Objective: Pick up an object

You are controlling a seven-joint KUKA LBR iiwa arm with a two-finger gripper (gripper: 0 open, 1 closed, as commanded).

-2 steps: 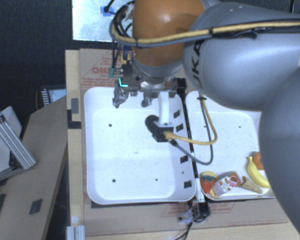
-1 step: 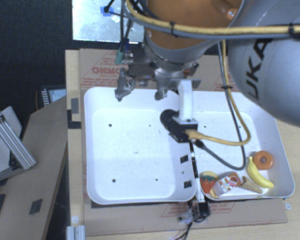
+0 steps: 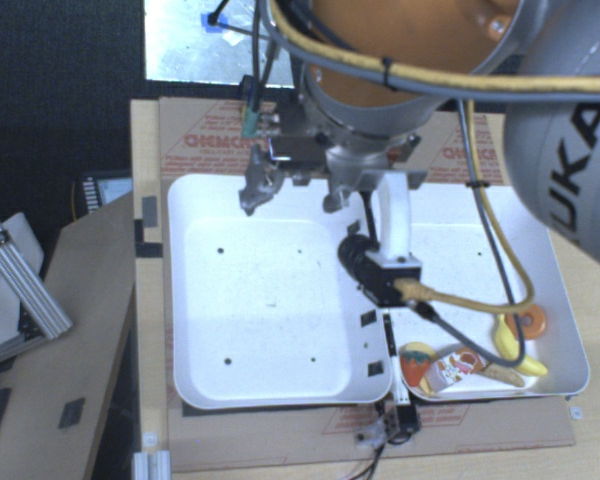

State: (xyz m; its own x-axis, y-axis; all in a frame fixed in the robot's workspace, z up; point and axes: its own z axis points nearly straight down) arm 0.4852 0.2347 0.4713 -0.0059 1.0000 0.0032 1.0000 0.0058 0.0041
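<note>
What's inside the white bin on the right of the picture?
In the right bin, a yellow banana-like piece, a small orange ring and a red-and-white packet lie near the front. The arm covers its far end.

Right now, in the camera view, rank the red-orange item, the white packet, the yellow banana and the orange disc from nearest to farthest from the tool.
1. The red-orange item, in the near left corner of the right bin, is nearest the tool.
2. The white packet, just right of it.
3. The yellow banana and orange disc, toward the bin's right wall: too close to call.
</note>
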